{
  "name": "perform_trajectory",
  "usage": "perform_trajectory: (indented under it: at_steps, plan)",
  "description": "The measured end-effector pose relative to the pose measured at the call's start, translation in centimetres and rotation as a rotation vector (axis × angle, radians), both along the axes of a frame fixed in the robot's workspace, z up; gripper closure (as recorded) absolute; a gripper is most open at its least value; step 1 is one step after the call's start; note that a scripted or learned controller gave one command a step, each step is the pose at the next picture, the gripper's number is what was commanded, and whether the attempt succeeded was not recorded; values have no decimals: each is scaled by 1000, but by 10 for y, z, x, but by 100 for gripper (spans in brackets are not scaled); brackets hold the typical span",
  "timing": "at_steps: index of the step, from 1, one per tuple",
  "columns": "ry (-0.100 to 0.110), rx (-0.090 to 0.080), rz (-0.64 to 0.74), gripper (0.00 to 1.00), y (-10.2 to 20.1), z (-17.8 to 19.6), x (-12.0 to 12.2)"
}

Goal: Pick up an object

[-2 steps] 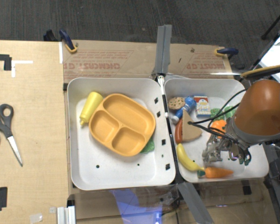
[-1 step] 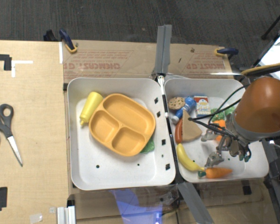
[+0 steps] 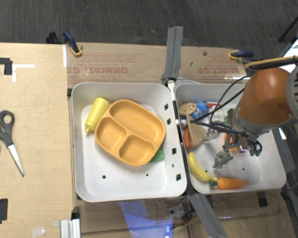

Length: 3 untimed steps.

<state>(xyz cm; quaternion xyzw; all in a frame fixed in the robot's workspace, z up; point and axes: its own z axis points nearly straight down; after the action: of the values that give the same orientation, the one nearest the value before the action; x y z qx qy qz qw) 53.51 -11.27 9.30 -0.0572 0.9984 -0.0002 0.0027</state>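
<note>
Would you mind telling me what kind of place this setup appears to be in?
Likely a robotics lab bench: two white bins of toy food such as a banana, a grey arm reaching in, and scissors on the worktop.

Dark grey carpeted floor (image 3: 114, 9) along the top. Pale wooden tabletop (image 3: 30, 133) at left, marked with black tape corners (image 3: 2, 63), bearing scissors (image 3: 7, 138). Brown cardboard sheet (image 3: 119, 68) behind, clamped by blue clips (image 3: 72, 42). Even overhead light.
</note>
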Motion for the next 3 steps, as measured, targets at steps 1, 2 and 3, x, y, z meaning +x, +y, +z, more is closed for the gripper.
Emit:
perform_trajectory:
  at_steps: [1,2,3]
  plan:
    - [-1,0,122,0,-11,1,46]
    - [-3,-1,212,0,-23,1,74]
    - [-9,-10,288,0,-9,4,80]
